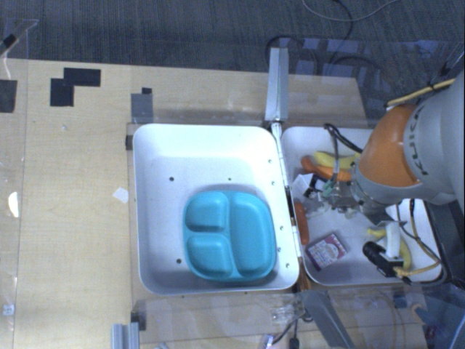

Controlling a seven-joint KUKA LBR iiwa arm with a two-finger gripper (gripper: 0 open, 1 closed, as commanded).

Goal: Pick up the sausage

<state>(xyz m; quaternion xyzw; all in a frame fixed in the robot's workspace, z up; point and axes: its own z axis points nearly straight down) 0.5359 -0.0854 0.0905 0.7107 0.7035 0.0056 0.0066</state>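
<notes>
The sausage (301,226), a thin red-brown stick, lies along the left wall of the right bin (341,276). My gripper (320,193) is down inside that bin, just above and to the right of the sausage's upper end. The grey arm with its orange band (385,158) covers the bin's right half. I see nothing held in the gripper.
An orange-red piece (314,163) and a yellow banana-like piece (330,158) lie at the back of the right bin. A small pink-and-white packet (327,249) sits near its front, and a yellow item (378,233) lies to the right. The left bin (167,151) holds a blue divided plate (229,235).
</notes>
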